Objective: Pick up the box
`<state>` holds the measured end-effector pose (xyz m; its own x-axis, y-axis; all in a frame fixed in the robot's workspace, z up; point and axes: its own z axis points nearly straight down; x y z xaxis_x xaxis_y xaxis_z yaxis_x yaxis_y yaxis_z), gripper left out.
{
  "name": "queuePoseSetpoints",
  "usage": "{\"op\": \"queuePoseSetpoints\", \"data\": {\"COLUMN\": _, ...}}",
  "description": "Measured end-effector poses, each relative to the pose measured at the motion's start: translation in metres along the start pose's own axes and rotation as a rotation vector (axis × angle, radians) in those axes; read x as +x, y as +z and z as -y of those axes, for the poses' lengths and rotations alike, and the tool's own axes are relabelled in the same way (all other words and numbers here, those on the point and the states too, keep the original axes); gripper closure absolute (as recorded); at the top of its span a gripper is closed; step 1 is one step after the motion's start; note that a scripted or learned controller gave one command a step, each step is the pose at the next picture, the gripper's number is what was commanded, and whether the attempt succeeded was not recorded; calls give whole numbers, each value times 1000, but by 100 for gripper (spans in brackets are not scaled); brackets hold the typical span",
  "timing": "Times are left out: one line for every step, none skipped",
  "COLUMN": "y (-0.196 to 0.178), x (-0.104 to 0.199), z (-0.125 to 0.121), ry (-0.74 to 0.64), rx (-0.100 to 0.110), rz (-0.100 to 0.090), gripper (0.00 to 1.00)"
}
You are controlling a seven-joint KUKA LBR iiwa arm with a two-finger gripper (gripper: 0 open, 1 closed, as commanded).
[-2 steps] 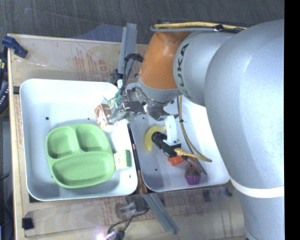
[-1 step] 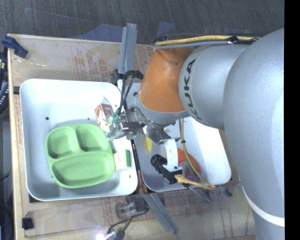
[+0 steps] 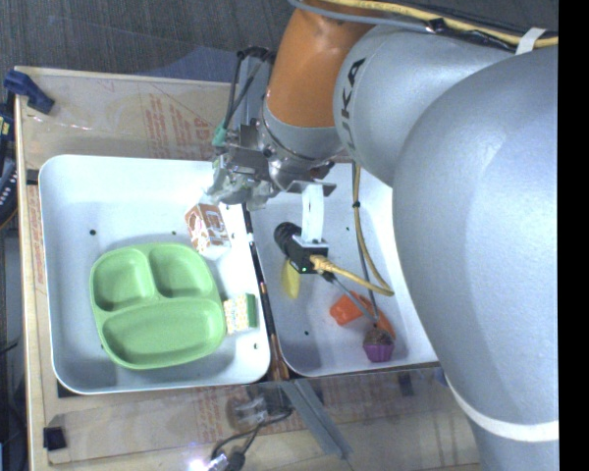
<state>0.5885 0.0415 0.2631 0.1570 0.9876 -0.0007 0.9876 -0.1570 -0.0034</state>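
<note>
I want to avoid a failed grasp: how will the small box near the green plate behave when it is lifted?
The box looks like small printed carton, so probably light and somewhat crushable. It lies tilted beside the green plate, so it may tip or slide when the hand touches it.

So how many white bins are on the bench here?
2. The left bin holds the green plate; the right bin lies partly under the arm, so anything beyond it may be hidden.
</note>
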Motion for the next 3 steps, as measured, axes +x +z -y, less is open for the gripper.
{"op": "queuePoseSetpoints", "data": {"y": 73, "x": -12, "z": 45, "ry": 77, "rx": 4, "rz": 1, "gripper": 100}}
{"op": "queuePoseSetpoints", "data": {"y": 48, "x": 5, "z": -22, "ry": -132, "rx": -1, "rz": -1, "gripper": 100}}
{"op": "queuePoseSetpoints", "data": {"y": 72, "x": -17, "z": -45, "ry": -166, "rx": -2, "rz": -1, "gripper": 100}}
